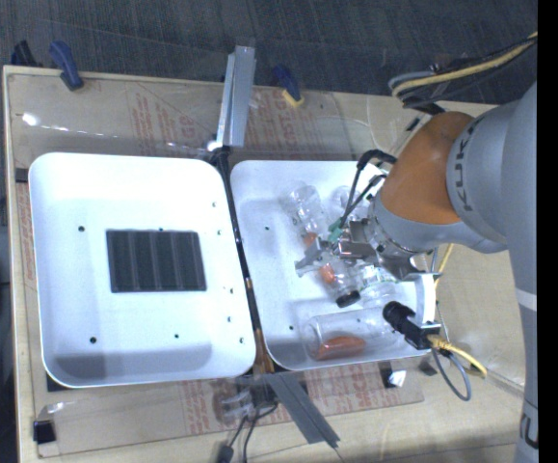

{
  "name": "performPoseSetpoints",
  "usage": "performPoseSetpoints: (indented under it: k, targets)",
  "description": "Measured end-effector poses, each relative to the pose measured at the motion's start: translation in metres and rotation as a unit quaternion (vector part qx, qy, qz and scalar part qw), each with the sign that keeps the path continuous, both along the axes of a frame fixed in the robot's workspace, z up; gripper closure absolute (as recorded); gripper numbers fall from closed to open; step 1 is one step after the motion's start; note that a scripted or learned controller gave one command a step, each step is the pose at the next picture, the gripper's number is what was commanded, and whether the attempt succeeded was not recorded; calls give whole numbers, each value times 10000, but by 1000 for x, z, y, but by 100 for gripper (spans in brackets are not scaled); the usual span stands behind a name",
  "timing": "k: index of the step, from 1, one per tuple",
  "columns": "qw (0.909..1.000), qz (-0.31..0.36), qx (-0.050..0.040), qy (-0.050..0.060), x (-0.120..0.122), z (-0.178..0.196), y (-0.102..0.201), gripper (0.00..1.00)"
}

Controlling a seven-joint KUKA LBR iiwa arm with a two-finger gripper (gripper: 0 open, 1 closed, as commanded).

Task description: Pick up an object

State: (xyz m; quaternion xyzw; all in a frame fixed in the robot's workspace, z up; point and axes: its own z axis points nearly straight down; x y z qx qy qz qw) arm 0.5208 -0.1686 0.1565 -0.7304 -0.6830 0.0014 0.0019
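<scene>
On the left side of the bench, the shallow white plastic bin (57,258) carries a dark ribbed rectangular panel (156,259) on its floor. Beside it, the right white bin (259,258) holds a clutter of clear plastic pieces: a transparent cup-like object (303,204) near the top, and a clear tube with an orange-red item inside (336,340) along the bottom edge. The grey arm's gripper (341,254) hangs low over the clutter in the bin's middle; its state cannot be told.
</scene>
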Motion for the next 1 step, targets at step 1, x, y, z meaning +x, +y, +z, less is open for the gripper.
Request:
performPoseSetpoints:
  k: [1]
  targets:
    - [9990,-451,-49,-25,15,-65,56,0]
